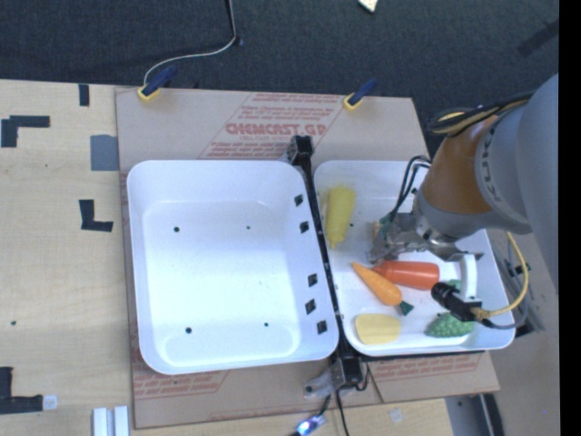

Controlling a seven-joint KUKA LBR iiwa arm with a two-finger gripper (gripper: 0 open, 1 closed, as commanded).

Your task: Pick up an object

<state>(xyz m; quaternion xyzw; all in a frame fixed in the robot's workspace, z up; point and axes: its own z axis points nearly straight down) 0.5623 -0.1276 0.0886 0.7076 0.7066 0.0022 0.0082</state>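
Here the pincer (392,237) hangs low inside the right bin (368,182), about midway across it, at the end of the grey arm with its orange band. Whether it is released or clenched cannot be told from this view, and nothing can be seen grasped in it. The things to pick all lie in this same bin around it. Just below the pincer in the picture, close enough that it may be touching, lies a long red piece (413,272). An orange carrot (377,282) lies slantwise below and a little left of the pincer, right beside the red piece, with its green end pointing away from the pincer. To the pincer's left, near but apart, a yellow corn cob (339,214) rests along the bin wall. Further below the pincer, near the bin's front rim, sit a pale yellow lump (377,329) and, off to the right of that, a small green piece (447,327). The left bin (218,271) stands well to the pincer's left, and both bins rest on a printed cardboard sheet (272,130).
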